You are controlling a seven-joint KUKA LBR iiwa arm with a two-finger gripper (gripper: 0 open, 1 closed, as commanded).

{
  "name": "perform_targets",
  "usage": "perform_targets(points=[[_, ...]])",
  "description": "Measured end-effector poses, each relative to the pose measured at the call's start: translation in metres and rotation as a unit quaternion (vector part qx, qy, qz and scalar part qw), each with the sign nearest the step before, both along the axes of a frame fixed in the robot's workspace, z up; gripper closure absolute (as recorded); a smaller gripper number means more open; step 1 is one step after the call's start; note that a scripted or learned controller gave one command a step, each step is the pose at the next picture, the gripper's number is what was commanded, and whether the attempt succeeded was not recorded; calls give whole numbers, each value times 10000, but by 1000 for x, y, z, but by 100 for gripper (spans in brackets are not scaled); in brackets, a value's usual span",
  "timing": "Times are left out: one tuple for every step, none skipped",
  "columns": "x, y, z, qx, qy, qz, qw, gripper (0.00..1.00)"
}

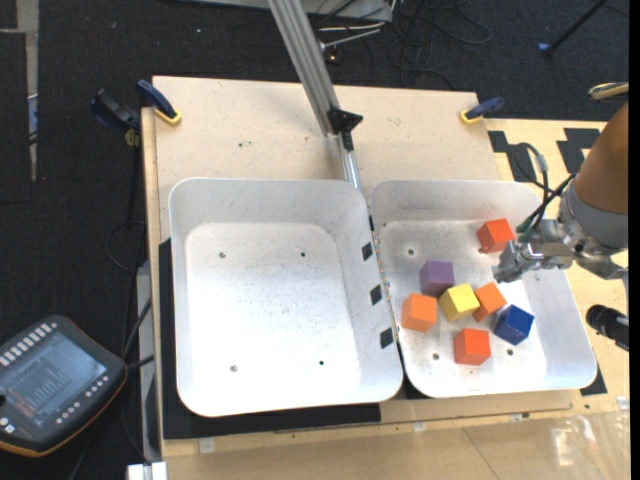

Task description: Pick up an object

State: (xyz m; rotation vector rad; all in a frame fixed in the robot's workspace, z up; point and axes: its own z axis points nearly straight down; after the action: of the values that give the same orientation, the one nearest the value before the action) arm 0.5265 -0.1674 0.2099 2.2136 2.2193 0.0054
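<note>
Several small cubes lie in the right bin (560, 368). An orange cube (494, 234) sits near the far right, a purple cube (436, 276) in the middle, and a yellow cube (460, 300) just in front of it. A second orange cube (490, 298) touches the yellow one. Another orange cube (420, 312) is at the left, a blue cube (514, 323) at the right, and a red-orange cube (472, 346) nearest the front. My gripper (508, 264) hangs low between the far orange cube and the cluster, just above the second orange cube.
The left bin (200, 268) lies beside the right one, with a dark divider strip (378, 288) between them. A metal pole (310, 58) slants over the bench's far side. Clamps sit at the far corners. A teach pendant (50, 383) lies at the lower left.
</note>
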Motion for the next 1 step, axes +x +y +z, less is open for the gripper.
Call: perform_targets(points=[[10, -6, 52, -2, 3, 1, 10000, 100]])
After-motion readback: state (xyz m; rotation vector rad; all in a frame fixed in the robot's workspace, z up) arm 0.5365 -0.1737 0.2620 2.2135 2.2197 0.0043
